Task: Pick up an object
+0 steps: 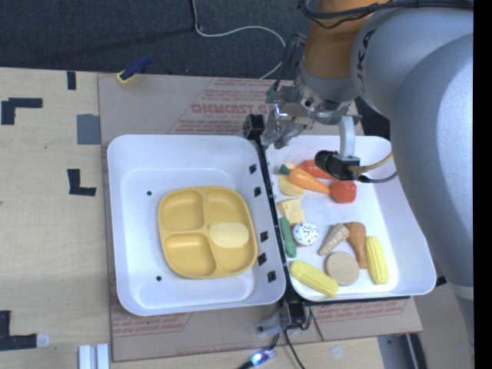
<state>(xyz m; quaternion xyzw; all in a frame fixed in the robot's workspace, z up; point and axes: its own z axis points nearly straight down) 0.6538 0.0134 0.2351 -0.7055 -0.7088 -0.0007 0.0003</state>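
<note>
A yellow plate [184, 210] sits in the left bin [127, 229], centre-left. Upper centre, the gripper [278, 129] hovers over the bins' divider, its claw's state impossible to tell. Approach step, I judge: next, shift right and descend onto the carrot [309, 181] in the right bin [400, 237].

The bulky grey arm [430, 91], cut off at the right edge, hides from us the shallow white right bin's [388, 206] far corner. We cannot read the small white ball's [305, 234] dark markings.
</note>
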